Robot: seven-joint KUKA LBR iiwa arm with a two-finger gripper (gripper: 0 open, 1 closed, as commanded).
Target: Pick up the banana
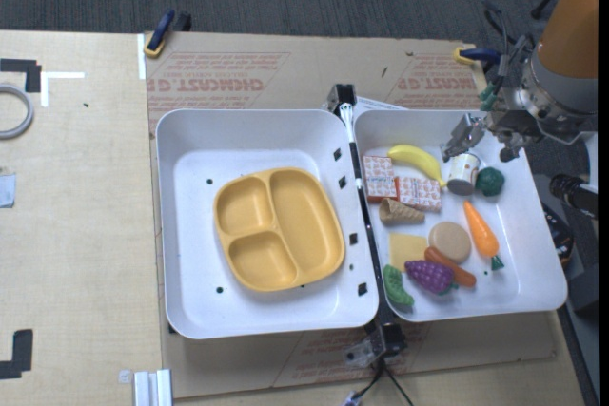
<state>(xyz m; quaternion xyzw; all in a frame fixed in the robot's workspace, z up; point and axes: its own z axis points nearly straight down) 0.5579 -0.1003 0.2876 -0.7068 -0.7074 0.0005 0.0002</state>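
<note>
Banana (pixel 418 159): lies in the right bin (pixel 533 285), in its far half, curved, with one end toward the left and the other toward the gripper; just to the right of a red-and-white carton (pixel 379 176) and touching or almost touching a small white cup (pixel 462 172).
Gripper (pixel 463 137): hangs over the far part of the right bin, just right of the banana's right end and above the white cup; nothing shows between it and the banana.
Fingers: their state cannot be told, since the grey metal parts blur together at this slant.
Arm (pixel 574 14): comes in from the right, orange band at the far right corner, grey wrist below it.
Right bin, other things: a green ball-like piece (pixel 490 181) right of the cup, a second red-and-white packet (pixel 420 192), a brown cone (pixel 401 211), a yellow cheese slab (pixel 408 249), a tan round bun (pixel 449 241), a carrot (pixel 481 230), purple grapes (pixel 430 276), a green pod (pixel 398 288) at the near left corner.
Left bin (pixel 181 233): holds a yellow three-part tray (pixel 278 229), sitting near the middle.
Tabletop (pixel 71 233): pale wood with brown cardboard (pixel 219 76) under both bins; a blue-and-yellow clamp (pixel 160 32) at the far left corner of the cardboard.
</note>
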